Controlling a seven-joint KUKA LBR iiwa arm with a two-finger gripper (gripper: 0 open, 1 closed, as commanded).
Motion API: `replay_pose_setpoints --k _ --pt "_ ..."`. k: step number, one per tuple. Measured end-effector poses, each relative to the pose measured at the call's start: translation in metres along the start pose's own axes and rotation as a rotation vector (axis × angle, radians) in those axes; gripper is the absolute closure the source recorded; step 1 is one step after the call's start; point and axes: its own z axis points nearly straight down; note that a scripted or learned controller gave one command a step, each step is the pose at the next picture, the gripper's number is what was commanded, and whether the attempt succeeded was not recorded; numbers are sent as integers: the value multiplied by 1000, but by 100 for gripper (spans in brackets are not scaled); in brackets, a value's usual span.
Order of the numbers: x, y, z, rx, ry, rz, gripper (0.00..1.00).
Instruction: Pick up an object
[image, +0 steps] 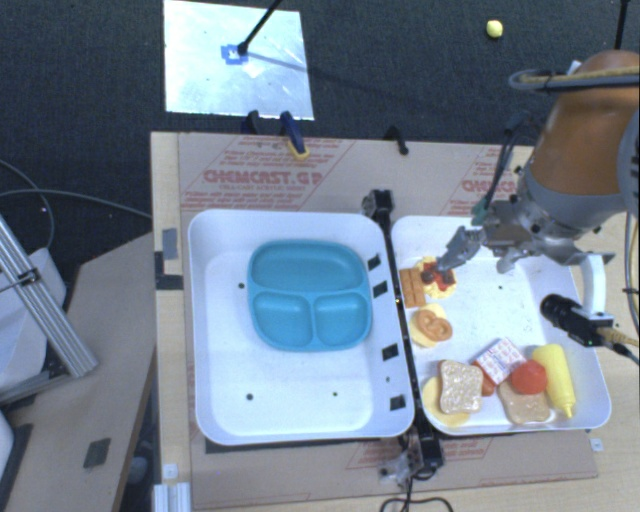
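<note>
Waffle toy (413, 285) lies by the bin divider; tool (447, 265) hovers beside it for pickup, finger state indiscernible.

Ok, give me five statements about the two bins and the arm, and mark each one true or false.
1. The blue divided plate lies in the left bin. True.
2. The toy food is piled in the left bin. False: it lies in the right bin.
3. The gripper is over the right bin, near the waffle piece. True.
4. The yellow mustard bottle lies on the blue divided plate. False: it lies in the right bin's near right corner, beside the tomato.
5. The bread slice stands upright. False: it lies flat.
</note>
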Motion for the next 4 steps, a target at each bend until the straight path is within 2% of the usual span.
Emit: replay_pose_setpoints --k 1,2,3,4 --pt "48 40 -42 -4 2 -3 0" --pt "49 52 60 12 0 6 0" --pt "48 55 43 1 0 2 100" --pt "28 100 107 5 -1 7 100"
